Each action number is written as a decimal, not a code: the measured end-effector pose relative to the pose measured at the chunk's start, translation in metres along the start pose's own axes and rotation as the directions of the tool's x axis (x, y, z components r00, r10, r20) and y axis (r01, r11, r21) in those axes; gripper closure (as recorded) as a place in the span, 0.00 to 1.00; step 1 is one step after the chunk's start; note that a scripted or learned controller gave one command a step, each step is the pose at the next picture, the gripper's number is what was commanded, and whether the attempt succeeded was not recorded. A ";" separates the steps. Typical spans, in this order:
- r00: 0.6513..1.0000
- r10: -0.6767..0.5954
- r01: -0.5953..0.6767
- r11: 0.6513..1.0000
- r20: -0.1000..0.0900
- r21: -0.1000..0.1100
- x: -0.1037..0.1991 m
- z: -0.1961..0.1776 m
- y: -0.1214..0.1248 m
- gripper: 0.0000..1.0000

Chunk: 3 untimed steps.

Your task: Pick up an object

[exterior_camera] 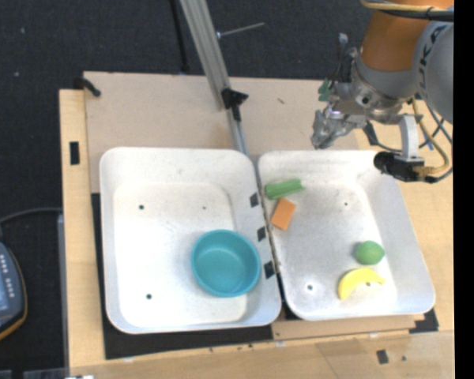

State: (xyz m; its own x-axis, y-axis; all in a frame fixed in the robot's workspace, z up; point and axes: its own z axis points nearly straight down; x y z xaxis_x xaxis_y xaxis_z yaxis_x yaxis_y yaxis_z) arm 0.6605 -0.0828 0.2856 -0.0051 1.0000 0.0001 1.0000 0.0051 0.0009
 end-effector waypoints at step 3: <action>1.000 0.000 0.000 1.000 0.001 0.002 0.147 0.047 0.011 1.00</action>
